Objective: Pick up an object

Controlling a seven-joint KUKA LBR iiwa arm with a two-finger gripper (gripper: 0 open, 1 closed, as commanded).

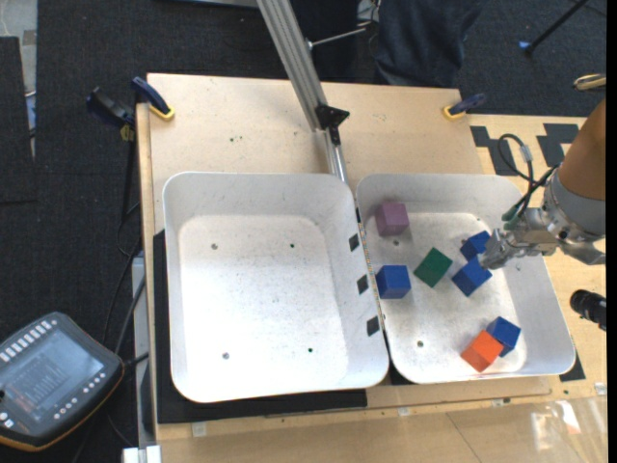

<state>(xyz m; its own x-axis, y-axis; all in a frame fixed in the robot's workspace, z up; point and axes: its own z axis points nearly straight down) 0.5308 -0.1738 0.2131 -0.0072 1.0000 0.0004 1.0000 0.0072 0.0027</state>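
The right bin (545, 302) holds several cubes. A purple cube (390, 217) lies at its back left, a blue cube (392, 281) by the left wall and a green cube (434, 267) near the middle. Two more blue cubes (471, 277) sit close together right of the green one. At the front right, an orange cube (481, 351) touches another blue cube (504, 334). My gripper (497, 251) reaches in from the right and hangs low over the pair of blue cubes, partly hiding the rear one (473, 245).
The left bin (183, 258) stands beside the right one, their walls meeting at the middle. A slanted metal pole (294, 51) rises behind the bins. Clamps (152, 98) sit at the bench's back corners. A pendant (43, 379) lies off the front left.
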